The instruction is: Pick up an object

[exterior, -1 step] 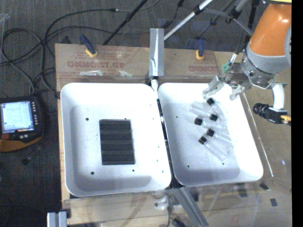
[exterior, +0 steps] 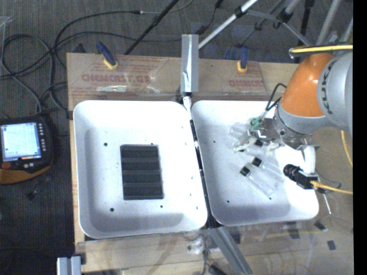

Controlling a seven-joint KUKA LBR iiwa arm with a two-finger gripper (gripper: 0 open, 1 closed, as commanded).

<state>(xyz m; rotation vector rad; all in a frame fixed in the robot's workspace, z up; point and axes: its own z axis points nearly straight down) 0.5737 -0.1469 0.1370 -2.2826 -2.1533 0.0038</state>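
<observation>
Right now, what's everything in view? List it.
White bins: 2, side by side on the bench.
Black ribbed block: 1, lying flat in the left bin.
Clear plastic items: a few, with small black parts, right bin; exact count unclear.
Blue clamps: 2, bench's back edge.
Handheld screen: 1, orange-black, floor at left.
Black cables: several, on the floor.
Arm: 1, grey with orange band, over the right bin.
Gripper: 1, among the clear items.

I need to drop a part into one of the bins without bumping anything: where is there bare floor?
The left bin has bare floor all round the black ridged tray, widest along its upper edge and left side. In the right bin, the left strip and lower-left corner are bare. Its upper right is crowded: the gripper hangs over clear plastic items.
</observation>
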